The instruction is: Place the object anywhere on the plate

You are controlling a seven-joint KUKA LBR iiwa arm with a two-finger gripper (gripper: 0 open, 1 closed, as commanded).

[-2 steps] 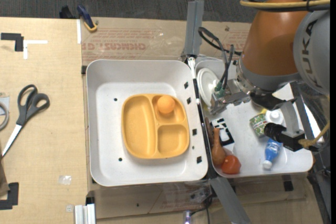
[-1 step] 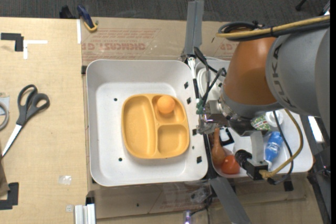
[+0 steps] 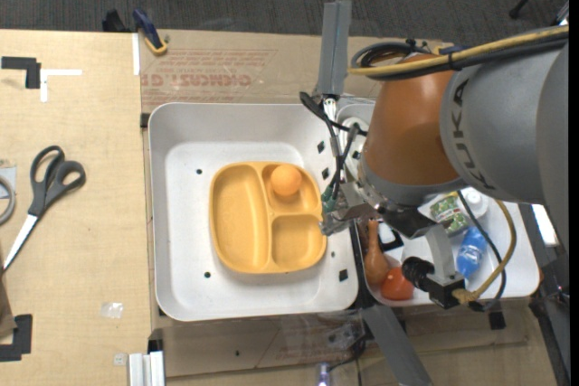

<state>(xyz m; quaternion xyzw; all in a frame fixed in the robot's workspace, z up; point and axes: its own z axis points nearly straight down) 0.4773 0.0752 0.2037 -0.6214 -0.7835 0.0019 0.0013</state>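
A: Where's the arm (image 3: 507, 117)?
B: Right side of the frame, reaching in from the right edge. Big grey link across the upper right, orange band (image 3: 412, 127) just left of it, near centre right.
A: And the gripper (image 3: 333, 214)?
B: Below and left of the band, around mid-frame, pointing left. The fingers are too small and cluttered to read.

view: single fixed camera above the worktop (image 3: 72, 285) | facing: down at a slant | range: moderately close | covers: left bin (image 3: 172, 221), part of right bin (image 3: 520, 280), with arm (image 3: 470, 122) entering from right
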